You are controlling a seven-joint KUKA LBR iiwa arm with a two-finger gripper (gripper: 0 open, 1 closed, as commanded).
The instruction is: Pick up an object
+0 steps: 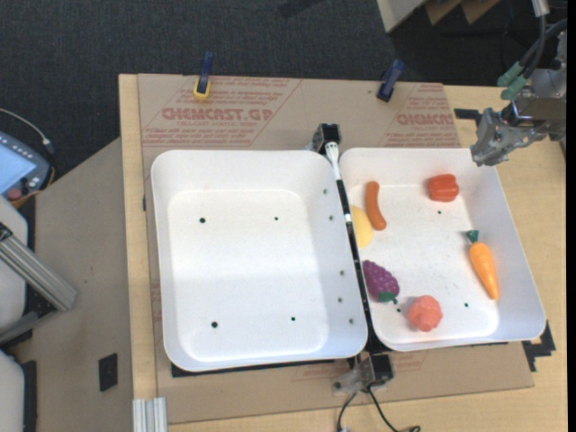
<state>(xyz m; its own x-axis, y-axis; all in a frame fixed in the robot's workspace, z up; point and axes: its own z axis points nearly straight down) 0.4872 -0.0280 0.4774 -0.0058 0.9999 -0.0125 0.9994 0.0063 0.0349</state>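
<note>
Nearest the camera, the strawberry sits lower right in the right bin with the other toy foods, all pickable. The gripper hovers upper right; can't tell its jaws, probably lining up.

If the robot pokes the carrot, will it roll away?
The toy carrot would probably swing round rather than roll straight, since it tapers to a point. It looks like smooth plastic, so likely stiff, light and a bit slippery. The right bin wall beside it should stop it soon.
</note>
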